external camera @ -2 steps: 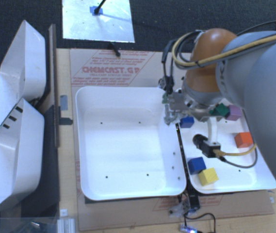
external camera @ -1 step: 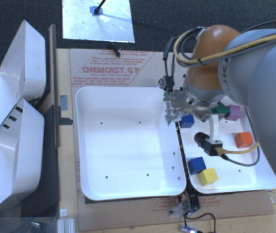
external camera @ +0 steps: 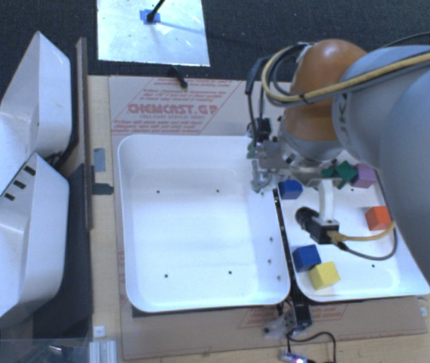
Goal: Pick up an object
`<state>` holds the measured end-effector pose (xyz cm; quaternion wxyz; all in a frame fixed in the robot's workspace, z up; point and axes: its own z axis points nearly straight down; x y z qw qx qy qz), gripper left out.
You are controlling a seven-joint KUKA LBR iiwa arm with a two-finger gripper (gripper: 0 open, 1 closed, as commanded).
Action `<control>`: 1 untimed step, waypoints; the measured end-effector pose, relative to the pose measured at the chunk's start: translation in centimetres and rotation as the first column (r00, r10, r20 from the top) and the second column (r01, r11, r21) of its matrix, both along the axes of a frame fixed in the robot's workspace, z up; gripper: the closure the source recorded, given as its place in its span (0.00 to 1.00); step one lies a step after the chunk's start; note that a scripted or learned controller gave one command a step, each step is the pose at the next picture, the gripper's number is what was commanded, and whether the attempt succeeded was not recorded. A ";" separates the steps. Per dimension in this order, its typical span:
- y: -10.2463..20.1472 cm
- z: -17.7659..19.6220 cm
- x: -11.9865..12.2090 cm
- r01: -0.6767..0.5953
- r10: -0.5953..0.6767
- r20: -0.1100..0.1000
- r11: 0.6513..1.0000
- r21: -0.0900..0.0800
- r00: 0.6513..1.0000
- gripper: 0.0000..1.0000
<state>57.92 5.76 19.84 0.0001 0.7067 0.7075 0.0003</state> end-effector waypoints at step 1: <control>0.0 0.0 0.0 0.000 0.000 0.000 1.000 0.000 1.000 0.00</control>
